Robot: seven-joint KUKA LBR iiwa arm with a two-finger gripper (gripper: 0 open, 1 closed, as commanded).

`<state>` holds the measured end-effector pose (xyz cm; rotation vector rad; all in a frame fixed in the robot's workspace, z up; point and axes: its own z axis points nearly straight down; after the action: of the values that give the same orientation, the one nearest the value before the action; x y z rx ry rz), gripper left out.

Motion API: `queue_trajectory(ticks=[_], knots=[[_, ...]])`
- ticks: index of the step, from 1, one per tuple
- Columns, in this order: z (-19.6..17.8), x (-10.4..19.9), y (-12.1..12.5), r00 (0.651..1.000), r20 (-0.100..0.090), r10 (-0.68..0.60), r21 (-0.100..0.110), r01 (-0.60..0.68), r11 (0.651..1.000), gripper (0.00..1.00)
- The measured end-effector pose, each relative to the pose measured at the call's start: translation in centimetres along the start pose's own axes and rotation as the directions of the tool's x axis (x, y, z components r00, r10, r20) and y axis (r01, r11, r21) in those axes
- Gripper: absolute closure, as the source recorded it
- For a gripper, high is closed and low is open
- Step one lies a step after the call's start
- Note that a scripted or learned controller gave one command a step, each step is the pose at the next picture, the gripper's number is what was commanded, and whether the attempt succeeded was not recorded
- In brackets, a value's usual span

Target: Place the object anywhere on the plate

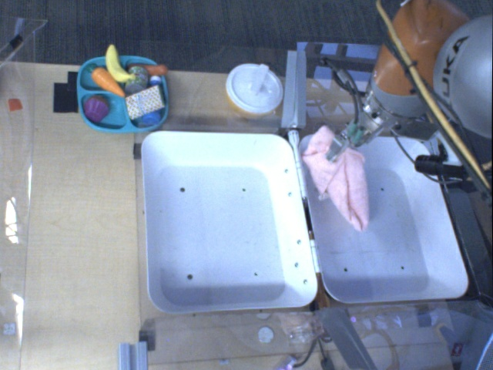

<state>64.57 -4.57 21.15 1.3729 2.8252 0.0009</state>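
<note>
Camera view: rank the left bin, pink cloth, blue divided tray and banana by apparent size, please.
1. Left bin, largest by far.
2. Pink cloth and blue divided tray: similar, and the cloth hangs from the hand, nearer the camera, so unranked.
3. Banana, smallest.

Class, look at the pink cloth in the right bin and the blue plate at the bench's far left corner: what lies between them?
The pink cloth hangs from the tool over the right bin. Between it and the blue plate lie the raised rims where the bins meet and the left bin. The plate already bears toy food, including a banana and a carrot.
</note>
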Motion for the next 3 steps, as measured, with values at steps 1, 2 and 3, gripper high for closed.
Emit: queue_trajectory(ticks=[1,2,3], knots=[[0.1,4.4,4.2,0.92,0.002,-0.391,-0.002,0.391,0.92,1.0],[-1.1,8.6,7.5,0.694,0.002,-0.72,-0.002,0.72,0.694,1.0],[-1.1,12.1,11.5,0.616,0.003,-0.788,-0.003,0.788,0.616,1.0]])
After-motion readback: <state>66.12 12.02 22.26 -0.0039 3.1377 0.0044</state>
